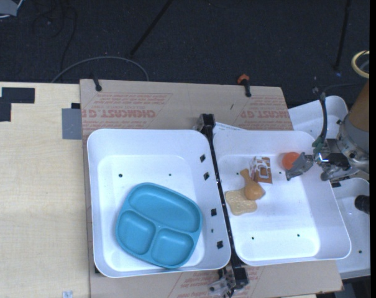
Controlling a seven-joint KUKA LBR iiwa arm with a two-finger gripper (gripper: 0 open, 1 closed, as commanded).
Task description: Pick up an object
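Note:
The right bin (281,241) holds several small objects. An orange ball-like piece (290,160) lies near its right wall. A brown and white packet (261,168) sits mid-bin, with an orange-tan drumstick toy (252,187) and a tan bread-like slice (240,202) just below it. My gripper (313,169) hangs over the bin's right rim, open, with nothing between its fingers. Its left finger (298,169) reaches just below and right of the orange piece, close beside it.
A blue divided plate (158,225) lies in the left bin (113,148). A black clamp bar (215,191) runs between the two bins. The arm's wrist (355,135) stands to the right, over white sheeting.

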